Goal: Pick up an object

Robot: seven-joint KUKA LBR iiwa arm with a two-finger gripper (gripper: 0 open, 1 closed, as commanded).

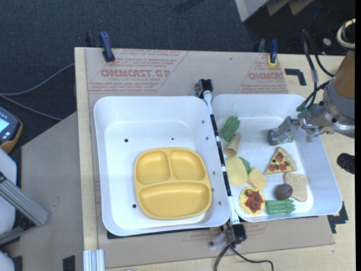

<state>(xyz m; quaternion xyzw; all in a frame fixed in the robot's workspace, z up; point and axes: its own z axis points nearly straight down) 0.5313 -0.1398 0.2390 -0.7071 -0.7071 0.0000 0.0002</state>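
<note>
Nearest the camera, along the right bin's point(333, 193) front edge, lie a green bean pod point(280, 207) and a small round pizza point(251, 201), with a dark brown lump point(284, 191) resting against a tan cookie point(297, 186). In the left bin point(113, 168) sits a yellow divided plate point(171, 182). Further back are a yellow chip-like piece point(236, 171) and a pizza slice point(280, 162), then a cone point(232, 145) and a green pepper point(229, 127). The hand point(280, 133) hovers over the right bin's far half, above the pizza slice; its fingers look empty, though whether they are apart or together cannot be told. Both bins rest on the counter point(141, 72).
</note>
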